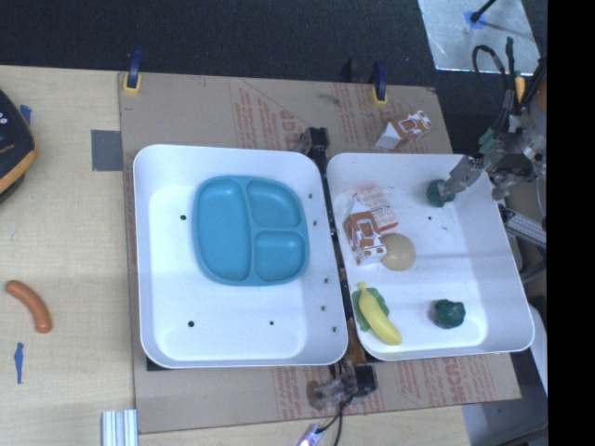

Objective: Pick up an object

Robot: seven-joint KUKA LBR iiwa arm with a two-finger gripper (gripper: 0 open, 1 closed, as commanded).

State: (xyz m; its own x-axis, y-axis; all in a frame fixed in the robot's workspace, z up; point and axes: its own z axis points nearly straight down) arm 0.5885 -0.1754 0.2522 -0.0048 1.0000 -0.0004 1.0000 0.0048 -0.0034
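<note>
Sausage [29, 305] on bench at left; small carton [404, 130] on cardboard behind right bin.

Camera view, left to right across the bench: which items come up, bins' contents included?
Sausage → blue divided plate in the left bin → banana → green lump, both in the right bin → gripper at that bin's far right.

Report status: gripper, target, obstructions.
Gripper low in right bin, far corner, on a dark green object; grasp unconfirmed. Carton, banana and other items lie apart, nothing blocking.
</note>
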